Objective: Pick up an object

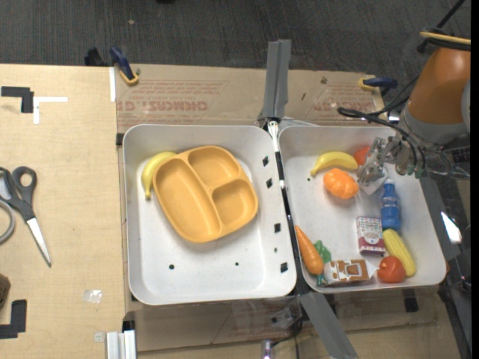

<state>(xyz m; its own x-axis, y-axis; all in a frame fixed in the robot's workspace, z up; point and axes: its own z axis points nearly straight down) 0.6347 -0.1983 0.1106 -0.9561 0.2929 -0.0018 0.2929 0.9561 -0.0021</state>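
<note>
The right bin (426, 275) holds toy food: a yellow banana (334, 160), an orange (340, 185), a blue bottle (390, 207), a small red-and-white carton (369, 235), a corn cob (400, 251), a red tomato (390, 270), a carrot (309, 251) and a brown carton (348, 271). My gripper (372, 173) hangs low over the bin's far side, just right of the orange and above the blue bottle. A red item (362, 154) peeks out behind it. Nothing shows between the fingers.
The left bin (202, 279) carries a yellow divided plate (204, 193) with a second banana (152, 170) at its left rim. Scissors (27, 208) lie on the bench at far left. A grey divider bar (276, 81) stands between the bins at the back.
</note>
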